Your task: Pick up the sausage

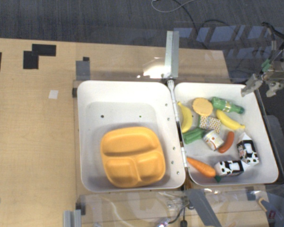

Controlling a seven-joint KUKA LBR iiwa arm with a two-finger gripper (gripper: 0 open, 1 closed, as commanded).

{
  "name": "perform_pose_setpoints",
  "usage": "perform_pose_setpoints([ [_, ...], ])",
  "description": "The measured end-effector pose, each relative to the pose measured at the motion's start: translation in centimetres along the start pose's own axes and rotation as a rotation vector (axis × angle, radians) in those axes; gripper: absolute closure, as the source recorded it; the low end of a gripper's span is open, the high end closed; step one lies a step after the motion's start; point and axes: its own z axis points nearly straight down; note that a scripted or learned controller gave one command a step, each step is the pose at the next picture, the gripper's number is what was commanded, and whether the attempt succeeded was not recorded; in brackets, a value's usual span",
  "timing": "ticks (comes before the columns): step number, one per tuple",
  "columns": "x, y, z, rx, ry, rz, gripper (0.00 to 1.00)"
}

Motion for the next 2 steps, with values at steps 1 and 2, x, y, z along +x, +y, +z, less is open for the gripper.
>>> perform_pose_setpoints([
  [1,6.0,-3.4,0.8,-0.002,0.000,-0.427,0.00],
  [2,10.8,1.6,17.2,-0.005,-0.001,-0.461,0.00],
])
